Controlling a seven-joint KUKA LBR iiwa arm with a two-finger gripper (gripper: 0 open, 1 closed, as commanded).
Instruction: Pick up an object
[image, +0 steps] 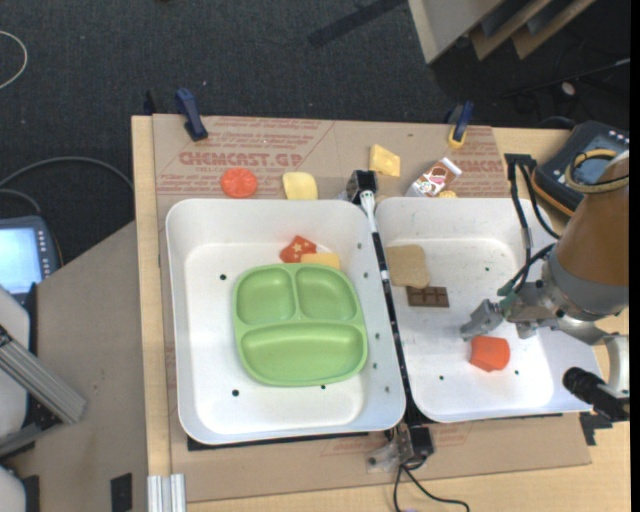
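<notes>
Camera view: your gripper (487, 322) hovers by the orange block (489, 353) (right bin (455, 396)); jaws' state unclear, nothing lifted yet.

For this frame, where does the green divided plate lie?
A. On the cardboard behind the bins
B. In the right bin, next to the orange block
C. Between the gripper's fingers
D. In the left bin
D. The green divided plate rests flat on the floor of the left bin, while the orange block lies in the right bin near the gripper.
</notes>
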